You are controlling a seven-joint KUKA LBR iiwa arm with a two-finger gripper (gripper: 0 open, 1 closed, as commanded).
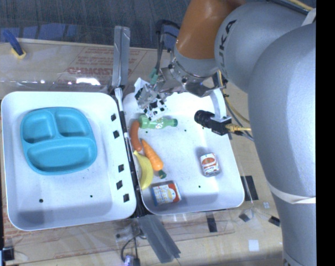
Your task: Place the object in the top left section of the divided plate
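Note:
A blue divided plate [57,138] lies in the left bin [23,204], with two small sections at its top and one long section below. In the right bin [228,193] my gripper [150,102] hangs at the upper left corner, just above a green bottle [158,123] lying on its side. Below the bottle lie a sausage [135,135], an orange carrot [151,155] and a yellow banana [145,173] along the bin's left wall. A small can [210,164] and a red-labelled tin [166,193] sit farther down.
The big grey arm [267,65] covers the right bin's upper right and the bench beyond. A black cylinder [210,122] juts from the wrist over the bin. A grey divider bar [120,54] stands between the bins.

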